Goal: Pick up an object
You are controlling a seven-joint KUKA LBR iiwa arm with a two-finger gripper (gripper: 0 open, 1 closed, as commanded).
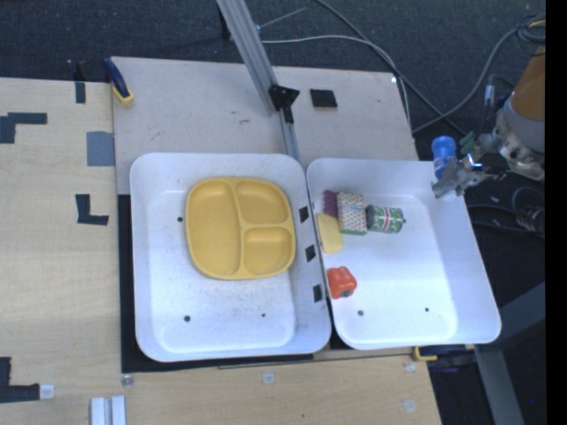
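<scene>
The green can, probably light, rigid and slippery, suits a mid-body grasp; my end effector state I cannot tell.

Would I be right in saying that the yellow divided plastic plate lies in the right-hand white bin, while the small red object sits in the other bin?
Not quite: the camera view shows the yellow divided plastic plate in the left-hand white bin. The small red object sits in the other bin, the right-hand white bin, as you said.
</scene>
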